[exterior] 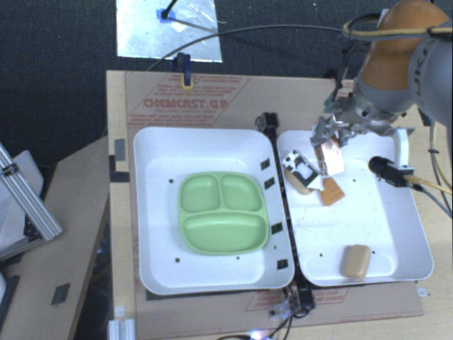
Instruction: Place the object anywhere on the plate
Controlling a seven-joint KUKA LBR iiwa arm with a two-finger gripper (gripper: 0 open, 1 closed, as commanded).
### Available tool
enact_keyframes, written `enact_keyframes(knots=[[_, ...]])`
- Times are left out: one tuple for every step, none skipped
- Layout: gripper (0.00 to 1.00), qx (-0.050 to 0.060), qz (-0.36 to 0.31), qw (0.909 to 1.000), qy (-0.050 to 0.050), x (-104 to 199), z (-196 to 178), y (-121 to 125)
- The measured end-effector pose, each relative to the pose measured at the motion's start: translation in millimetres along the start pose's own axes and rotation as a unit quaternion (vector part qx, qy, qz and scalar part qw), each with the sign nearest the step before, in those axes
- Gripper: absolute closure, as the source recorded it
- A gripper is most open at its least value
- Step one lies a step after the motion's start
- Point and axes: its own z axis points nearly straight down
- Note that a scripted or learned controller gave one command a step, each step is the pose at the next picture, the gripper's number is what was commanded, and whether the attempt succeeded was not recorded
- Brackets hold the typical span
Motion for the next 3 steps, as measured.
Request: enact_keyframes(knots=[[1.00,0.001,0.001,1.0000,0.000,48.0,9.1,-4.1],[1.00,0.001,0.000,1.0000,0.000,103.0,16.4,-5.9],[1.00,0.000,0.000,1.0000,0.000,152.2,5.1,-7.4]])
